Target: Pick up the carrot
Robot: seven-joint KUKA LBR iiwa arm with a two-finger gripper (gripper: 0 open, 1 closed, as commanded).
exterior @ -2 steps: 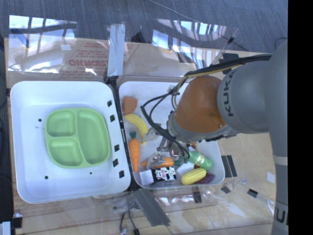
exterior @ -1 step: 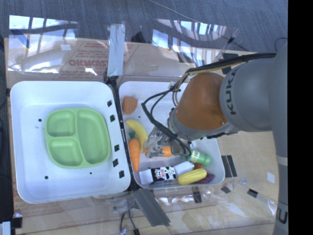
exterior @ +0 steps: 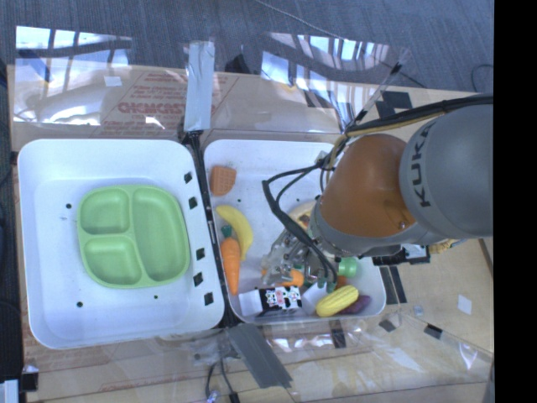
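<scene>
The carrot [exterior: 231, 264] is orange with a green top. It lies lengthwise along the left wall of the right bin [exterior: 277, 154], just below a yellow banana [exterior: 236, 224]. My gripper [exterior: 289, 264] hangs low over the front middle of that bin, to the right of the carrot and apart from it. It sits among a cluster of small toys. The orange-banded wrist and grey arm cover much of the bin's right half.
A tan bread-like piece [exterior: 222, 179] lies at the right bin's back left. A black-and-white carton [exterior: 279, 299], a yellow toy [exterior: 336, 300] and a green toy [exterior: 347, 267] crowd its front. The left bin [exterior: 42, 225] holds a green divided plate [exterior: 134, 236].
</scene>
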